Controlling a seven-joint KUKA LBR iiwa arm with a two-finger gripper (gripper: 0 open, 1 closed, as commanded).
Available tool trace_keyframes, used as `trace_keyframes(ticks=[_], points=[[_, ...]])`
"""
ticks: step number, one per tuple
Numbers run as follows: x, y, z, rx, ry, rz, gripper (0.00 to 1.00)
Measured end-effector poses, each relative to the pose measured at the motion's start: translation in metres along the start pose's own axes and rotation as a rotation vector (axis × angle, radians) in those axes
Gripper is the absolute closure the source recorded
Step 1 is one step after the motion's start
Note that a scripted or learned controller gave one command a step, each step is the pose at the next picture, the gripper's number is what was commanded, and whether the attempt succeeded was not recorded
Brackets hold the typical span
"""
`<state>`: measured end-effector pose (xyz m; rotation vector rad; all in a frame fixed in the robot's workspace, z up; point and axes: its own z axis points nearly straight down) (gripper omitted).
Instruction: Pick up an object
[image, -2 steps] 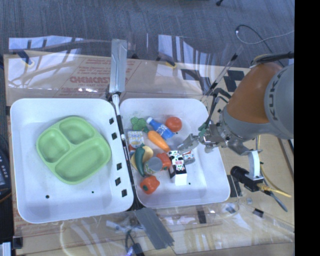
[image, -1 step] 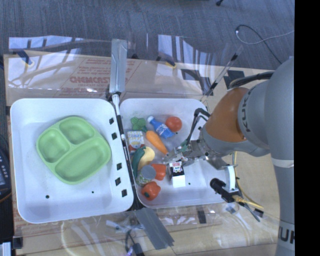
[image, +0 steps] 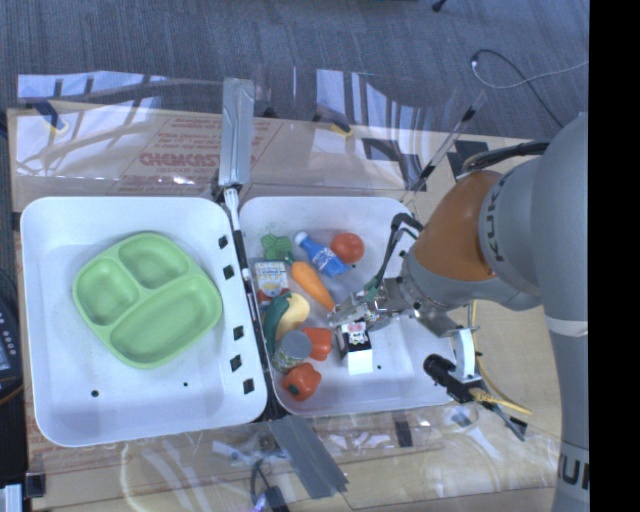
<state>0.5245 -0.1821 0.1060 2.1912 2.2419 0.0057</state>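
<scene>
Down in the right bin (image: 400, 385) lies a crowd of toy food, and the gripper (image: 352, 322) hangs low over its middle, just above a small black-and-white block (image: 357, 348); whether the jaws are spread or pressed together I cannot tell, and nothing shows plainly between them; the block sits squarish on the bin floor, its white end toward the near wall, and any print on it is too small to read. Beside it, an orange carrot (image: 312, 285) lies with its long axis slanting from upper left to lower right, its narrow tip toward the gripper; a blue bottle (image: 322, 254) with a white cap slants the same way, cap to the upper left; a red tomato (image: 347, 246) rests just beyond the bottle; a small printed packet (image: 270, 277) lies against the left wall, its label unreadable; a yellow banana (image: 293, 311) and a red pepper (image: 301, 380) lie nearer the front. The arm (image: 500, 240) reaches in from the right, its orange band (image: 462, 235) above the wrist, the wrist bent down and leftward into the bin. The left bin (image: 50, 380) bears a green divided plate (image: 147, 297). Behind the bins, cardboard (image: 180, 150) shows faint red print, partly legible as "CHEMCAST".
</scene>
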Motion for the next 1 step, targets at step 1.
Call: trace_keyframes(ticks=[1], points=[[0.0829,-0.0006,-0.1394,0.008,0.003,0.080,1.00]])
